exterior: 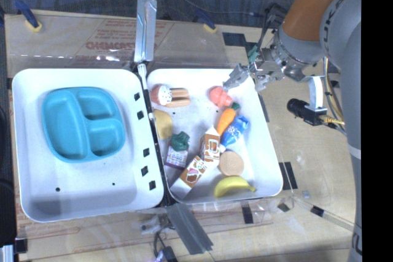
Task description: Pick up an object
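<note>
I had the gripper (236, 78) poised at the right bin's (270, 159) far rim, just above the pink toy (219, 96), presumably the object to pick; whether it was apart or together I could not tell. Carton (210, 147) labels and the bench's (307, 175) red printing were illegible.

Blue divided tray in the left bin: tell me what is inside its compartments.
The blue divided tray lies flat in the left bin; its three compartments show bare blue plastic and nothing else. The bin floor underneath it is covered, so anything there cannot be seen.
</note>
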`<state>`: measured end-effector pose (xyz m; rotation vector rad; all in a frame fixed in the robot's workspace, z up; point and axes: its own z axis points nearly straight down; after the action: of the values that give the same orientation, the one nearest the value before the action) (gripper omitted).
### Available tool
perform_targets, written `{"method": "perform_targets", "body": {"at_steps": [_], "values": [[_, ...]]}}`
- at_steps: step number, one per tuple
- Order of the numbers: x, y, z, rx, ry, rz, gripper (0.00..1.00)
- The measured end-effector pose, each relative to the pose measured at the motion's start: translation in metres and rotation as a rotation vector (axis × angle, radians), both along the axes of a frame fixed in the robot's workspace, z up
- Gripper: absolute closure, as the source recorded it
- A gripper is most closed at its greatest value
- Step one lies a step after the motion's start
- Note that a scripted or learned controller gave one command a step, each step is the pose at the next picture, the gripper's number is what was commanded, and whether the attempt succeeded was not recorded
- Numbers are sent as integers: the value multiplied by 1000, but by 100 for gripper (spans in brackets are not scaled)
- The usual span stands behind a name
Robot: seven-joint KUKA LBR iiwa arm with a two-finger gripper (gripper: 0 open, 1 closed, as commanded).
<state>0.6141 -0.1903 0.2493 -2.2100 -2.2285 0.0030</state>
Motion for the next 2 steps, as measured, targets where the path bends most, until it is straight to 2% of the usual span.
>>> {"method": "perform_targets", "body": {"at_steps": [1, 2], "values": [[-73, 28, -134, 2, 9, -160, 0], [-50, 22, -155, 0, -7, -132, 0]]}}
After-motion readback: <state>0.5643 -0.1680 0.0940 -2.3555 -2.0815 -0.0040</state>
